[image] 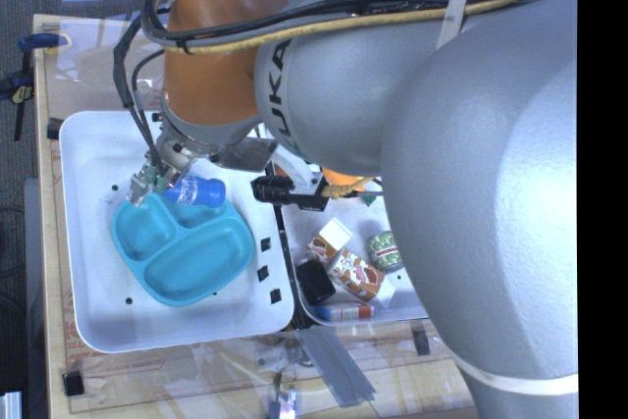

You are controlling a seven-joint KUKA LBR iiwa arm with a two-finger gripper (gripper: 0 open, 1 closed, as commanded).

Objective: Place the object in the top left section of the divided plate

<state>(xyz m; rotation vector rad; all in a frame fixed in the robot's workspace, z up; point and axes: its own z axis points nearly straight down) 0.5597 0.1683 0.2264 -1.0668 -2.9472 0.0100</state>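
A blue divided plate (196,262) lies in the left white bin (88,211), with one large section toward the front and two smaller ones at the back. A small blue bottle with a pale cap (197,192) lies on its side across the plate's back rim, over the right-hand small section. My gripper (145,183) hangs just left of the bottle, above the plate's back left corner. The bulky grey arm with its orange band (211,49) looms over the back of the bin.
The right bin (324,317) holds several items: a white cube (334,233), a patterned packet (355,276), a green-and-white ball (385,250), a black box (314,282), and an orange piece (343,178). The arm hides much of that bin.
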